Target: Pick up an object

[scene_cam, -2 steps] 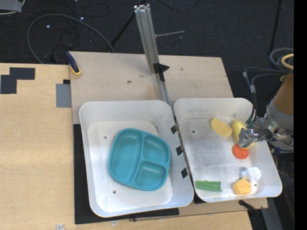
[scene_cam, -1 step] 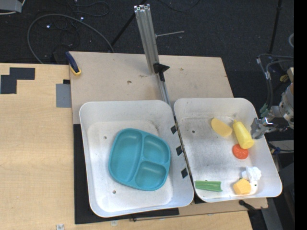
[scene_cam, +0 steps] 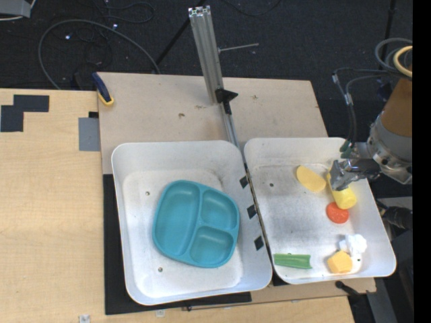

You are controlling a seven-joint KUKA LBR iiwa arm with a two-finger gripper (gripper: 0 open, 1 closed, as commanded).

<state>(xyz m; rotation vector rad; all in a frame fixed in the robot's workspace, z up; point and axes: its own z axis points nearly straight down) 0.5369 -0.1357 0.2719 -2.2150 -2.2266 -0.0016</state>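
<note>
One arm (scene_cam: 397, 123) reaches left, tool (scene_cam: 339, 178) over right bin (scene_cam: 286, 247).

The right white bin (scene_cam: 283, 247) has bare floor across its left and middle. Its right side is crowded: a pale yellow oval piece (scene_cam: 310, 178), a yellow cylinder (scene_cam: 345, 198), a red-orange ball (scene_cam: 337, 212), and lower down a flat green bar (scene_cam: 292, 261) and an orange-yellow block (scene_cam: 341, 262).

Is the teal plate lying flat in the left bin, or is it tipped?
Flat. The plate rests on the left bin's floor, its three compartments facing up.
</note>
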